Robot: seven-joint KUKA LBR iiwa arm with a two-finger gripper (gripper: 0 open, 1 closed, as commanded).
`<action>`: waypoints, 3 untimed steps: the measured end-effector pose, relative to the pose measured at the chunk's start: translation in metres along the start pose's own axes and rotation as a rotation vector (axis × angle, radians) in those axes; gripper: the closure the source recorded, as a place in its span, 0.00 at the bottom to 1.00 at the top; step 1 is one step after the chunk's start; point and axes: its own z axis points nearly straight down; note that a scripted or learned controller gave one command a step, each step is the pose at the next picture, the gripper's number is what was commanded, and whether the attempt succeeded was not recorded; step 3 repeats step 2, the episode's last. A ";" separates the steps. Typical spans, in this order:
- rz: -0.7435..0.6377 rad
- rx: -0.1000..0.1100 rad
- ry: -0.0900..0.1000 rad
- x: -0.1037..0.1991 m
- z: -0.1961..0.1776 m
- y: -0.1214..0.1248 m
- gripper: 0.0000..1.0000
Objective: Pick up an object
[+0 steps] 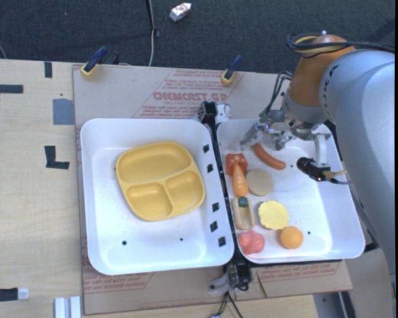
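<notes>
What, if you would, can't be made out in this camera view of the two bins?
- Tool: too small and cluttered to tell whether it is open or shut, or touching the sausage just below it.
- Far right corner of the right bin: hidden under the arm.
- Small item beside the carrot: too small to identify.

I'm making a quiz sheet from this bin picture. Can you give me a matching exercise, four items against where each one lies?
Things:
1. yellow divided plate
2. sausage
3. orange ball
4. carrot

Places:
A. right bin, near front corner
B. left bin
C. right bin, along the divider wall
D. right bin, far end, just below the gripper

Pairs: 1-B, 2-D, 3-A, 4-C
</notes>
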 end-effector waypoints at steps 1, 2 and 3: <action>-0.001 0.012 0.001 0.001 -0.005 -0.004 1.00; -0.003 0.012 0.006 0.068 -0.101 -0.085 1.00; -0.003 0.012 0.006 0.068 -0.101 -0.085 1.00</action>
